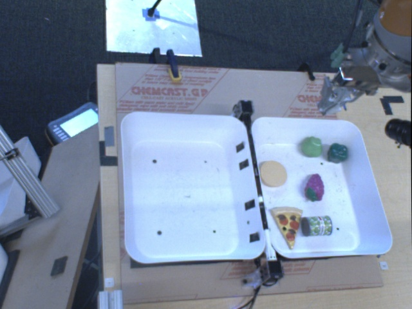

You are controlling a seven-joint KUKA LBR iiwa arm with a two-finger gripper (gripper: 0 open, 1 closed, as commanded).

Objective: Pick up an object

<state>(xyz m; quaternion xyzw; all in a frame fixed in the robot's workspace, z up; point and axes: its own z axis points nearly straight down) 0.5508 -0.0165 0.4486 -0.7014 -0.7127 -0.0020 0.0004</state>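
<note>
The right bin (367, 192) holds several toy foods: a green ball (311, 147), a dark green lump (337, 152), a tan round cookie (273, 173), a purple grape bunch (314, 187), a pizza slice (287, 223) and a small can (317, 225) lying on its side. My gripper (329, 103) hangs above the bin's far rim, up and to the right of the green ball, with nothing visible between its fingers.
The left bin (138, 140) lies beside the right one, with black clips along the shared wall (250, 172). A shiny metal plate (153, 18) lies beyond the bench. A grey device (74, 124) sits at the left.
</note>
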